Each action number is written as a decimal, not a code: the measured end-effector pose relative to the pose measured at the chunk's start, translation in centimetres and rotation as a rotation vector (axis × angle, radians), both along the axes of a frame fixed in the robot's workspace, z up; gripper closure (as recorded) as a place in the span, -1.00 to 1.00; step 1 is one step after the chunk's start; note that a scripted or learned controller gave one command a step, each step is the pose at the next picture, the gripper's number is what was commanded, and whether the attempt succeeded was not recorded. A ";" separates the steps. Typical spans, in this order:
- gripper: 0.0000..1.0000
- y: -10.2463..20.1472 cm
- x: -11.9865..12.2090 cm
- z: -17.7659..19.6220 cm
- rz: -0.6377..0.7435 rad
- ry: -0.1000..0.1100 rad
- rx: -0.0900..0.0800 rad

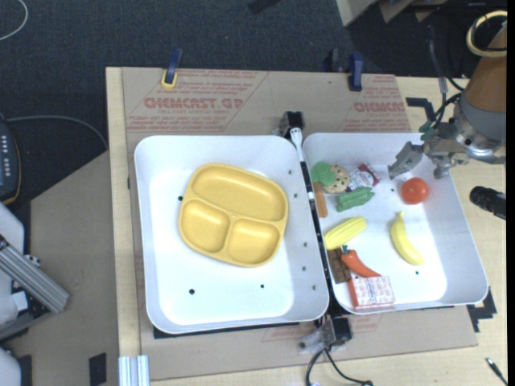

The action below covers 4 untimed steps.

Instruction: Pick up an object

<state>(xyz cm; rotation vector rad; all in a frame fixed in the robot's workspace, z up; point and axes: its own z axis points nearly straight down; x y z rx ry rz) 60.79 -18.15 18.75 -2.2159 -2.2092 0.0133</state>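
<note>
Hovering open-fingered just above the tomato (414,190) and holding nothing, the gripper (424,162) looks mid-approach; next it must drop straight down around the tomato, then close.

A: Position report?
B: My gripper (425,158) hangs over the right bin (463,215), jaws spread, just above the tomato (414,190).
A: Left bin (153,215)?
B: Contains the yellow tray (232,214).
</note>
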 end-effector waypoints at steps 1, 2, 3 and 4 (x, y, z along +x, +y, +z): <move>-1.00 0.1 0.3 0.9 0.003 -0.015 -0.003; -1.00 0.6 -0.2 -3.5 0.003 -0.011 -0.002; -1.00 0.6 -0.1 -7.3 0.005 -0.024 -0.005; -1.00 1.1 0.2 -10.2 0.008 -0.014 0.007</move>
